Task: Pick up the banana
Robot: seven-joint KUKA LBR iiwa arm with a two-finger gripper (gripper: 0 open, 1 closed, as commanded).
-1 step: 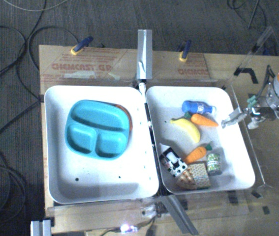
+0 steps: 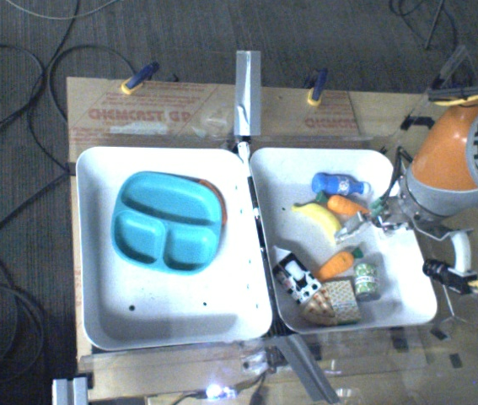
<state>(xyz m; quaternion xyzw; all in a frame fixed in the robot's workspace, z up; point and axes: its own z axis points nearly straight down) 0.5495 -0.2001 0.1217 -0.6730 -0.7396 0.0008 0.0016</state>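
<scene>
The yellow banana (image 2: 321, 218) lies in the right bin (image 2: 407, 306), just left of its middle, with a green stem end pointing up toward a blue bottle. My gripper (image 2: 360, 224) reaches in from the right and sits low in the bin, just right of the banana's lower end. Its fingers look spread, and nothing shows between them. An orange carrot (image 2: 346, 206) lies right above the gripper tips, touching the banana's upper right side.
In the right bin also lie a blue bottle (image 2: 338, 184), a second carrot (image 2: 336, 265), a small green can (image 2: 365, 281), a black-and-white toy (image 2: 298, 279) and a woven brown item (image 2: 331, 304). The left bin (image 2: 95, 310) holds a blue divided tray (image 2: 169, 220).
</scene>
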